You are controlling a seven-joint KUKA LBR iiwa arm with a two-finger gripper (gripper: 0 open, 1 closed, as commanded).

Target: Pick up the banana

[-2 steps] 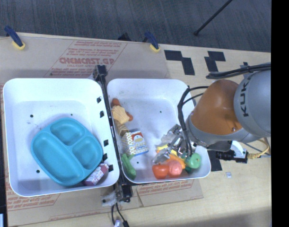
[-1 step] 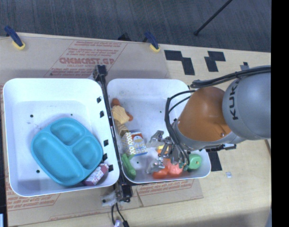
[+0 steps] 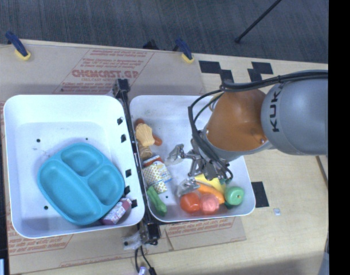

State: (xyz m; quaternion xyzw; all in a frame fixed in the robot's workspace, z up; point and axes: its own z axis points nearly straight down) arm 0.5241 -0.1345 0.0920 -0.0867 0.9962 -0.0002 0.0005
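Note:
The banana (image 3: pixel 209 183) is a yellow piece at the front of the right bin (image 3: pixel 163 107), partly hidden under the wrist. My gripper (image 3: pixel 181 169) hangs low over that bin, just left of the banana, with its metal fingers (image 3: pixel 176 152) pointing left. The fingers stand apart and open, and nothing shows between them. The grey arm with its orange band (image 3: pixel 238 125) reaches in from the right and covers the bin's right side.
Crowded around the banana are a red fruit (image 3: pixel 190 202), a pink one (image 3: pixel 209 205), an orange piece (image 3: pixel 213 193) and a green one (image 3: pixel 235 196). A tan pastry (image 3: pixel 144 134), a can (image 3: pixel 156 176) and a green vegetable (image 3: pixel 155 200) line the divider. A blue divided plate (image 3: pixel 80 182) lies in the left bin.

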